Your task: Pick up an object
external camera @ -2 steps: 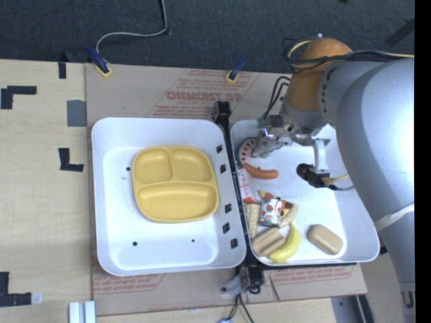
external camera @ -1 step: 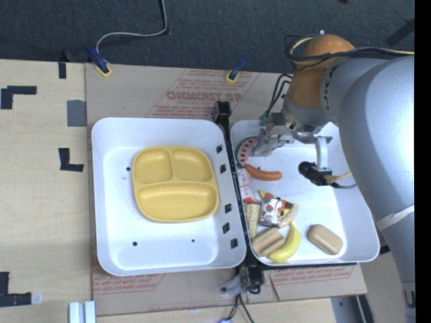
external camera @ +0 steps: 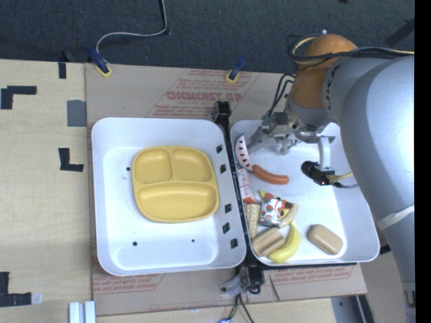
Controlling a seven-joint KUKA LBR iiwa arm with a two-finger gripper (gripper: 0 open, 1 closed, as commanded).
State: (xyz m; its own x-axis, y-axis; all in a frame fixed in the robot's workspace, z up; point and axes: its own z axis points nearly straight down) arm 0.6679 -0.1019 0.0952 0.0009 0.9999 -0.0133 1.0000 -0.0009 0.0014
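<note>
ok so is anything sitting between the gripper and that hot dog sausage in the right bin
Nothing visible does. The gripper hovers over the far part of the right bin, and the sausage lies just nearer the camera on bare bin floor. The other food is piled beyond it, toward the bin's near edge.

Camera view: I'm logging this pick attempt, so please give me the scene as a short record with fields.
left bin: holds a yellow divided tray
right bin: holds the toy food
hot dog: near the bin's middle, lying free
banana: front of the bin, beside a bread roll
snack packet: between hot dog and banana
gripper: over the far end of the right bin, nothing seen between its fingers
arm: reaches in from the right
task state: no object lifted yet
</note>
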